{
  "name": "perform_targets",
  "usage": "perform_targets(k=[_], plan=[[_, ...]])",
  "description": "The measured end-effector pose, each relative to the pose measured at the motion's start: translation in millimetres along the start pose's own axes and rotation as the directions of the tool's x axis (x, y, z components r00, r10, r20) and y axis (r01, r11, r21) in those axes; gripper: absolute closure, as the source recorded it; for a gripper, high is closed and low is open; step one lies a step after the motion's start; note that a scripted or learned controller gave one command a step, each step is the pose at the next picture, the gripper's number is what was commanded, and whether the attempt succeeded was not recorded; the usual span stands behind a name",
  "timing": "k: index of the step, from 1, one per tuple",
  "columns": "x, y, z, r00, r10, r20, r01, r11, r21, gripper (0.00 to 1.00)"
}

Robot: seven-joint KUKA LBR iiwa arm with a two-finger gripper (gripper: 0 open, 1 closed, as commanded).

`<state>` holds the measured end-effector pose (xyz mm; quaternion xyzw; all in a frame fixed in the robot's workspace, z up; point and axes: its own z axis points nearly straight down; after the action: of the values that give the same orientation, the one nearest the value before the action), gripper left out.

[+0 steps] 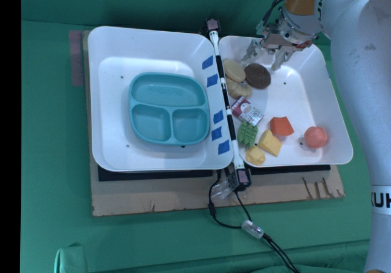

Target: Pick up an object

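In the left bin (110,52) a teal divided plate (168,108) lies alone, likely the drop spot. Across the divider, the right bin (311,94) holds the toy food crowded along its left side, so I hang over that cluster. My hand (264,56) hovers with fingers spread wide, holding nothing, just above the brown patty (257,76), my likeliest pick.

Robot lab setup, not a home: green cloth (55,143) backdrop & bench cover, two white bins (153,43) on a cardboard sheet (153,195), blue tape marks (215,107), loose cable (263,235), toy food pieces (269,142), KUKA arm (360,52).
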<state>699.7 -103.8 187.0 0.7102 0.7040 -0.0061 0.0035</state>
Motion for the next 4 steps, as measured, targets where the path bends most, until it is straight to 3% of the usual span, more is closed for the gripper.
perform_targets(k=[1, 2, 3, 4], plan=[[0.7, 0.0, 0.5, 1.000, -0.002, 0.000, 0.002, 1.000, 0.001, 0.00], [3.6, -8.6, 0.4, 1.000, 0.000, -0.005, 0.000, 1.000, -0.014, 0.00], [1.5, -5.0, -18.8, 1.000, 0.004, -0.002, -0.004, 0.999, -0.032, 1.00], [1.5, -5.0, -18.6, 1.000, 0.004, -0.002, -0.004, 0.999, -0.032, 0.00]])
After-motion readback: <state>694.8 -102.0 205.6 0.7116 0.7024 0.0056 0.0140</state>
